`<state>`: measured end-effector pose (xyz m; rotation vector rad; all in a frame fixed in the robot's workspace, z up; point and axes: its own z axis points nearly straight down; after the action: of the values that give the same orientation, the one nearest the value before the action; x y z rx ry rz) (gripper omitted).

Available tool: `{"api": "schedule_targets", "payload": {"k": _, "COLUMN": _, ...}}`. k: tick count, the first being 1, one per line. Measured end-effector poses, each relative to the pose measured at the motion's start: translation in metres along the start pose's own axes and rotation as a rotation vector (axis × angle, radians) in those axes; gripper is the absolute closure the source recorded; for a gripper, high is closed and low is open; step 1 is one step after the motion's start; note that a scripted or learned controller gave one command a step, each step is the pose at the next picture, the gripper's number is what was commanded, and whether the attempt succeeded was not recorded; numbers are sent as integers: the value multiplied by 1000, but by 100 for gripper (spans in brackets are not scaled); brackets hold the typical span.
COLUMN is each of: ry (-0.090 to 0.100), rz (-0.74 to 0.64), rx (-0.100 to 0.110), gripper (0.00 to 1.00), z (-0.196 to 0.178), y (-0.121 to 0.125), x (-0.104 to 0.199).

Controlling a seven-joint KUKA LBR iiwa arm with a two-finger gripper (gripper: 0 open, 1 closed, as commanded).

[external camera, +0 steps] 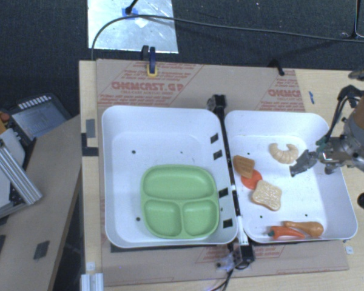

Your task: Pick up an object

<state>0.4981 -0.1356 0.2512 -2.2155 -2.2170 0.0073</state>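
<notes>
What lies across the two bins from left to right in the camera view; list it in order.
Green divided tray in the left bin → orange-brown piece at the right bin's left side → toast slice → pale croissant → gripper.

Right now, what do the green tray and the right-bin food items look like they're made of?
Green tray: likely moulded plastic, matte; uniform colour, rounded compartments.
Croissant, toast slice, carrot: probably plastic or rubber toy food; flat, even colouring, smooth shapes. Cannot tell if hard or soft.
White bins: seemingly thin formed plastic, slightly glossy, with rounded corners.
</notes>
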Motion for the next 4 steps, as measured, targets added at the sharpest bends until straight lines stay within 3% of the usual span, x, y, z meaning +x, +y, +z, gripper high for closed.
{"api": "schedule_targets", "payload": {"k": 1, "ry": -2, "rz": -3, "rx": -11, "gripper": 0, "z": -5, "y": 2, "x": 0}}
{"api": "schedule_targets", "payload": {"k": 4, "ry": 0, "rz": -1, "rx": -5, "gripper": 0, "z": 146, "y": -8, "x": 1}}
